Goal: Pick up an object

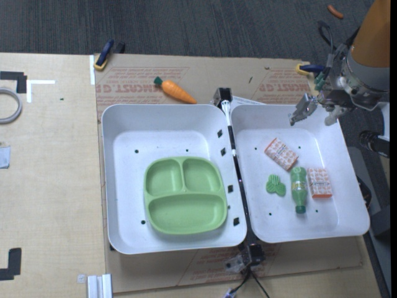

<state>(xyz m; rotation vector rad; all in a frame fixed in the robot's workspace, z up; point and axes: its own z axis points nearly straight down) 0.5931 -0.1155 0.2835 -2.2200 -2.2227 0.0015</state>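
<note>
Cardboard sheeting (136, 79) covers the bench, and on it sit two shallow white plastic bins side by side. The left bin (118, 166) holds a pale green plastic plate with three compartments (185, 195), lying flat near its middle. The right bin (347, 166) holds four small things grouped towards its centre: a reddish patterned packet (281, 153) lying at a slant, a second small red-and-white carton (320, 182) just to the right, a green plastic bottle (299, 189) lying on its side between them and a little lower, and a small dark green leafy-looking toy (275, 185) just left of the bottle. The bottle touches or nearly touches the carton; from here I can't quite tell which.

The grey arm with its orange band (374, 30) comes in from the right, and the two-finger gripper (316, 109) hangs above the far right corner of the right bin, well apart from the packets and the bottle. Its metal fingers (300, 112) look spread apart, with nothing between them.

Outside the bins, an orange toy carrot with a green top (174, 90) lies on the cardboard beyond the left bin. A blue and yellow clamp (104, 54) grips the cardboard's far left corner.
</note>
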